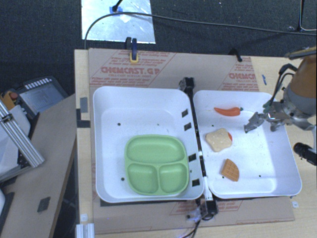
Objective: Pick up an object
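Two white bins: left bin (106, 103), right bin (285, 180), side by side mid-frame on cardboard sheet (163, 66). Yellow clamp (133, 51) at cardboard's top edge. Silver plate (116, 11) upper left. Aluminium rail (20, 140) far left. Black cable (223, 25) across top.

Both bins (143, 103) are white. The tray (156, 163) is light green. The pepper (227, 111) is orange-red with a dark green stem. The bread (218, 139) is pale cream, the waffle (230, 170) orange-brown with a grid pattern. The board (163, 68) is tan with red letters. The arm (302, 86) is grey and orange
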Motion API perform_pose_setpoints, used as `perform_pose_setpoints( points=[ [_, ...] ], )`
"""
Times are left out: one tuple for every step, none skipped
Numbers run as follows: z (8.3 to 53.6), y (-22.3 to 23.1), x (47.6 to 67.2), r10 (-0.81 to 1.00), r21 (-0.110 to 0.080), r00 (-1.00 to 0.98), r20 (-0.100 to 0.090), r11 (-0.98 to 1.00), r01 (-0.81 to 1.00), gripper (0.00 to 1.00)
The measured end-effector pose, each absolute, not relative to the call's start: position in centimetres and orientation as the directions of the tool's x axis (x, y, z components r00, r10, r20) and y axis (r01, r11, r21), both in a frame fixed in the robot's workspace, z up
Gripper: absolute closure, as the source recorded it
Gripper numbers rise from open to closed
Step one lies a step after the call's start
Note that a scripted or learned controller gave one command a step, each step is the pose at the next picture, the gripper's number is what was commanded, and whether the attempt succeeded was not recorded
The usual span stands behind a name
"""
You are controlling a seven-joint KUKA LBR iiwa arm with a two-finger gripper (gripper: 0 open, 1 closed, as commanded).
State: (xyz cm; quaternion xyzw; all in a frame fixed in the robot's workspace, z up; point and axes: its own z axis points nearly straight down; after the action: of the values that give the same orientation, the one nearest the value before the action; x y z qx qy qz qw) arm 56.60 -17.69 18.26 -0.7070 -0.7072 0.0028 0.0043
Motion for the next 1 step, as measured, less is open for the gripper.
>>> perform_pose_setpoints(
  points=[
    [18.86, -17.66, 56.90, 1.000, 0.001, -0.003, 0.000, 0.003, 1.000, 0.00]
  ],
)
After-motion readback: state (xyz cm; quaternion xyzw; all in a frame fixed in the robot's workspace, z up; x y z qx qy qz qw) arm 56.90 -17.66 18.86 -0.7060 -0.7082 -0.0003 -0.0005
